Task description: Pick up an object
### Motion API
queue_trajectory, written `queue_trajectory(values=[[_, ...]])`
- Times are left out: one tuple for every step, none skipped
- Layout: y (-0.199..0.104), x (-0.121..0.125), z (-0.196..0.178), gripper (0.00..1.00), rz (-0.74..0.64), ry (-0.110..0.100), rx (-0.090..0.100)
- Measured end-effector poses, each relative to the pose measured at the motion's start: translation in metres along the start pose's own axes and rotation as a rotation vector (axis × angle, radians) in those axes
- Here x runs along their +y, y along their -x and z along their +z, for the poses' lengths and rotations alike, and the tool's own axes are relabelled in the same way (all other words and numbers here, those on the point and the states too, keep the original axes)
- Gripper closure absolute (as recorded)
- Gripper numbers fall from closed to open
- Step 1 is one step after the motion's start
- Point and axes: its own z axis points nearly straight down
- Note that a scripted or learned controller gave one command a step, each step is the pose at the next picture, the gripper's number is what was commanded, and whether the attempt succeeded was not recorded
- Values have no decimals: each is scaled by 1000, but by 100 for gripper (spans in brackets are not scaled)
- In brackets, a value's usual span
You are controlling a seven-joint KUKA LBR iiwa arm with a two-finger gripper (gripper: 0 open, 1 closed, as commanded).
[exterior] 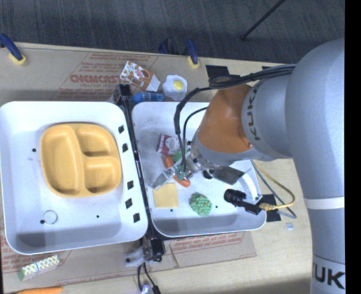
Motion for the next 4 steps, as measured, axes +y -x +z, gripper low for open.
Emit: queue_trajectory(values=[[0, 0, 0, 0, 0, 0, 0], [53, 80, -1, 0, -124, 3, -4], [28, 41, 0, 0, 41, 1, -1], [10, 7, 0, 0, 457, -1, 1]])
